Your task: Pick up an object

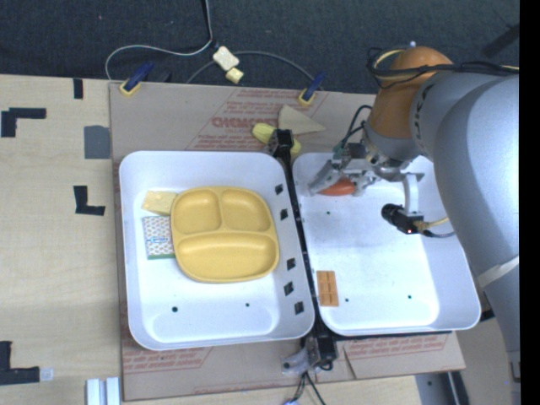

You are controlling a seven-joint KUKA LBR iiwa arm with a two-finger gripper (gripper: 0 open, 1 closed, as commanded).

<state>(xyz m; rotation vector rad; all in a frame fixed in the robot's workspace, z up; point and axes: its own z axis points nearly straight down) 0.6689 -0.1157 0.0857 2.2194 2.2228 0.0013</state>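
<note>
My bench point(51, 226) is pale wood w/ black angle marks along its left side and a grey patch near the top left. A brown cardboard sheet point(228, 121) w/ red print lies flat on it, held at the far edge by 2 blue-and-yellow clamps point(135, 79). On the cardboard sit 2 white bins side by side, touching: left bin point(211, 323), right bin point(405, 306). A thin cable point(169, 53) loops behind the bench.

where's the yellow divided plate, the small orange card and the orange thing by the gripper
yellow divided plate point(224, 234), camera view, on its large lower compartment
small orange card point(326, 288), camera view, on the card's middle
orange thing point(340, 189), camera view, on its visible part below the gripper point(329, 179)
</note>
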